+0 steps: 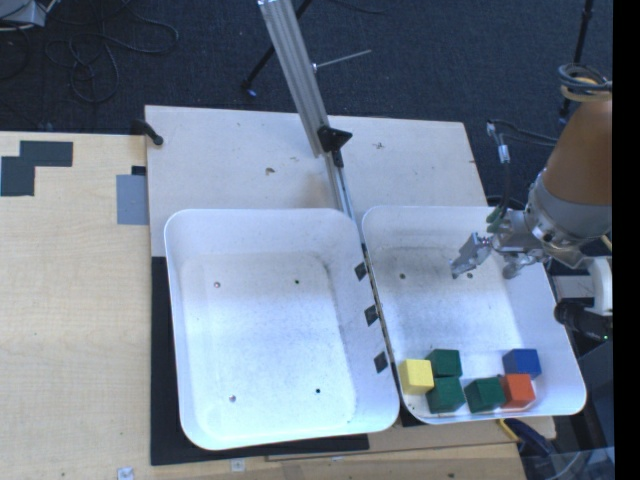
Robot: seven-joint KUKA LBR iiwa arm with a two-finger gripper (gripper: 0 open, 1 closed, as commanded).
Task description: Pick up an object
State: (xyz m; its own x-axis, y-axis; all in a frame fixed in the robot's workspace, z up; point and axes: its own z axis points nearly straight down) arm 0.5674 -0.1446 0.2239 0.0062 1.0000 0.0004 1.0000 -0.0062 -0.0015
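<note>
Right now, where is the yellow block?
The yellow block lies in the right bin, near its front-left corner, leftmost of the cluster and touching a green block on its right.

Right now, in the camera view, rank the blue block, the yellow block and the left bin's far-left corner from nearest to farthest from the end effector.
1. Blue block: below the end effector, by the right bin's near-right rim.
2. Yellow block: at the right bin's near-left corner, a little farther.
3. Left bin's far-left corner: across the divider, plainly farthest.
</note>
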